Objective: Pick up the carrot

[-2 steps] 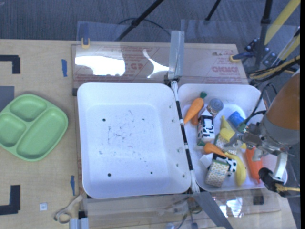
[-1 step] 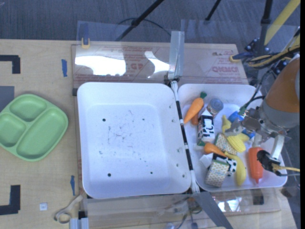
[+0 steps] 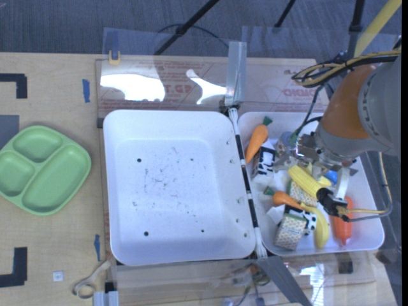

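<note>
The carrot [image 3: 256, 140] is seen in the right bin [image 3: 370, 238], near its upper left corner, tilted with green top up-right and tip down-left, close to the divider between the bins. A second carrot [image 3: 288, 200], smaller, is seen lower down near the bin's middle, lying roughly sideways with its green end to the left. Between the two, a black-and-white patterned item [image 3: 264, 162] is seen just beside the first carrot's tip.

The tool [image 3: 317, 161] is located over the right bin's middle, right of the upper carrot and apart from it; its fingers are hidden among the clutter, so whether it is wide, narrow or holding anything cannot be told. No carrot is seen between its fingers. The arm [image 3: 363, 110] is seen entering from the right, with the orange band above the wrist.

Under and beside the tool a yellow corn cob [image 3: 306, 180] is seen, lying slantwise. A yellow banana-like piece [image 3: 320, 229] and a red-orange item [image 3: 342, 225] are placed at the bin's lower right. A patterned block [image 3: 290, 231] is seen at the lower middle, just below the second carrot.

The left bin [image 3: 172, 183] is seen with only small dark specks on its floor. A green divided plate [image 3: 41, 169] is placed on the worktop [image 3: 38, 247] well to the left of both bins. Scissors [image 3: 89, 282] are seen at the worktop's lower edge.
</note>
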Robot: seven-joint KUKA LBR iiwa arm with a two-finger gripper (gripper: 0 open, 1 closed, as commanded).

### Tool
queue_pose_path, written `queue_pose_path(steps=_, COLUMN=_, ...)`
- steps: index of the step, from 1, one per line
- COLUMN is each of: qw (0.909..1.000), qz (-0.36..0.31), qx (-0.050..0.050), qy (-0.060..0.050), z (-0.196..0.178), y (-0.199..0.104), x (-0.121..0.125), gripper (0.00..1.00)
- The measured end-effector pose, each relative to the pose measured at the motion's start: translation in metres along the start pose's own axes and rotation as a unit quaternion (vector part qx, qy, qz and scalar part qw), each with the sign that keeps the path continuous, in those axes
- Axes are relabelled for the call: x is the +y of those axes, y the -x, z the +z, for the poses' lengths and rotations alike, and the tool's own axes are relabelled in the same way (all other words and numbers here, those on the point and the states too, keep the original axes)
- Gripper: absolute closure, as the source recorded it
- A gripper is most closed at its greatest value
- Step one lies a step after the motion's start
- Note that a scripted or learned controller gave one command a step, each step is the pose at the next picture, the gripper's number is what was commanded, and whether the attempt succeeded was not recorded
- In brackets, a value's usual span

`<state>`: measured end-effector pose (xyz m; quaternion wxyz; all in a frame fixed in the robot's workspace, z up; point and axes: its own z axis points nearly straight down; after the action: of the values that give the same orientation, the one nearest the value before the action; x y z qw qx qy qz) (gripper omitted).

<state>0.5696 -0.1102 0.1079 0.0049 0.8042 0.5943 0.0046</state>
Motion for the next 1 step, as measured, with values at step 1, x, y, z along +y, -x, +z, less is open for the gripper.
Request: queue_pose_path(steps=1, qw=1.0000, qz=0.000, qx=0.000, qy=0.000, z=0.0000, y=0.0000, x=0.0000, gripper=0.00)
